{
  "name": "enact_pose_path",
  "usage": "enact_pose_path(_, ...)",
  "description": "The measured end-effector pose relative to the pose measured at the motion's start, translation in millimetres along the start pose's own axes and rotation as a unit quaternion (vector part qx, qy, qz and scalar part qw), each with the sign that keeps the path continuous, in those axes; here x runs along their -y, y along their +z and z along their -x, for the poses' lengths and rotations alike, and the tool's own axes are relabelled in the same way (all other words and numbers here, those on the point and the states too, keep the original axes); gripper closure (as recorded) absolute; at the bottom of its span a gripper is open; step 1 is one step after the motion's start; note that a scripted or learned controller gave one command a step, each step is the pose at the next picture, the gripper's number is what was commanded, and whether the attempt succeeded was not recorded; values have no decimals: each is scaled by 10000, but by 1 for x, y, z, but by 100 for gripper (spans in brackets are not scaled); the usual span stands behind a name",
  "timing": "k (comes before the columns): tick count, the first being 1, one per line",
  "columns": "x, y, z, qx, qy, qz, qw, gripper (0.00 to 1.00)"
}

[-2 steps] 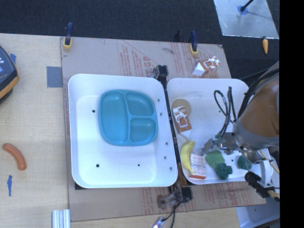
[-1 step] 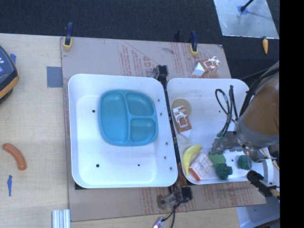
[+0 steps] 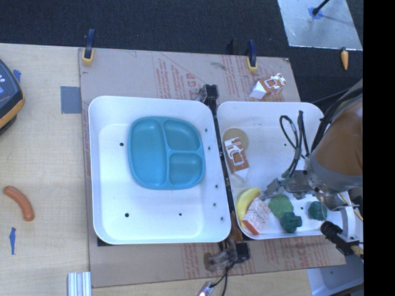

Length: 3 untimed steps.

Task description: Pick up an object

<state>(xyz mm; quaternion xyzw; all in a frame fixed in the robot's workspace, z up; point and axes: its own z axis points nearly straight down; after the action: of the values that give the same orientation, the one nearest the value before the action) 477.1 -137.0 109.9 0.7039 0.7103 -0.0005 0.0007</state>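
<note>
Two shallow white bins side by side on the wooden tabletop (image 3: 43,165), both sitting on a brown cardboard sheet (image 3: 179,73) held by clamps at its far edge.

Left white bin (image 3: 102,165): holds one light-blue plastic divided plate (image 3: 166,152) w/ three compartments, lying flat toward the bin's far half. Plate compartments look bare.

Right white bin (image 3: 265,113): several items, mostly crowded in the near half.
- round tan disc w/ an orange-and-white printed packet (image 3: 236,152) lying on it, next to the left wall
- yellow banana-shaped toy (image 3: 245,200) at near-left corner
- small white-and-orange wrapped packet (image 3: 258,216) touching the banana's right side
- dark green lumpy broccoli-like toy (image 3: 285,210) just right of the packet
- small teal-green lump (image 3: 317,211) further right, near the arm

Grey arm w/ orange band (image 3: 342,143) comes in over the right bin's right side; black cables loop over the bin's far-right area. End effector (image 3: 290,185) sits low, just above the green toy and beside the banana. Fingers not resolvable: cannot tell whether open or closed, nothing seen gripped.

Outside bins: small orange-and-white carton (image 3: 268,86) on cardboard beyond the right bin; orange sausage-shaped toy (image 3: 19,203) on tabletop at far left, well apart; dark device w/ yellow edge (image 3: 9,100) at left edge; grey tape square (image 3: 70,99) near the left bin.
</note>
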Motion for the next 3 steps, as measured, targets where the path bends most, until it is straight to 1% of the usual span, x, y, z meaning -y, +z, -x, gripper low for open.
enact_pose_path(1,0,-10,1,4,-14,-7,10000,100)
enact_pose_path(2,0,-10,1,5,-17,-7,10000,0)
enact_pose_path(3,1,-4,0,-12,27,-21,10000,0)
